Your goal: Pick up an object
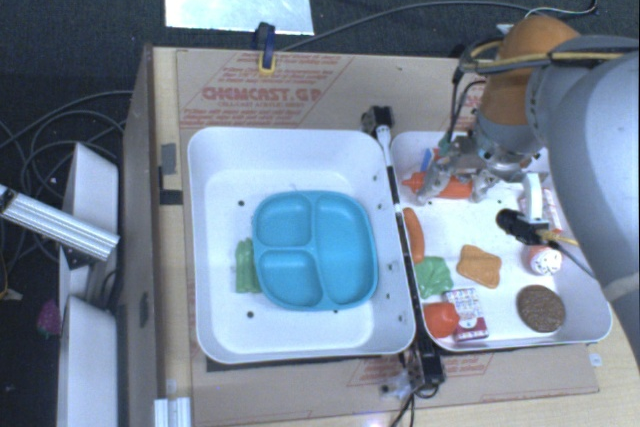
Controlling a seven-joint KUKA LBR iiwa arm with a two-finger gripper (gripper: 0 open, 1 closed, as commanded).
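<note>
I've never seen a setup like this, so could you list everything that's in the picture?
Bins: two, white, side by side on the bench.
Divided plate: one, blue, in the left bin.
Green piece: one, at the plate's left edge.
Round disc: one, brown, right bin, near corner.
Tan piece: one, orange-tan, middle of the right bin.
Green item: one, right bin, near the divider.
Orange stick: one, right bin, along the divider.
Arm: one, grey, orange band.
Pincer: one, low over the right bin's far end.
</note>
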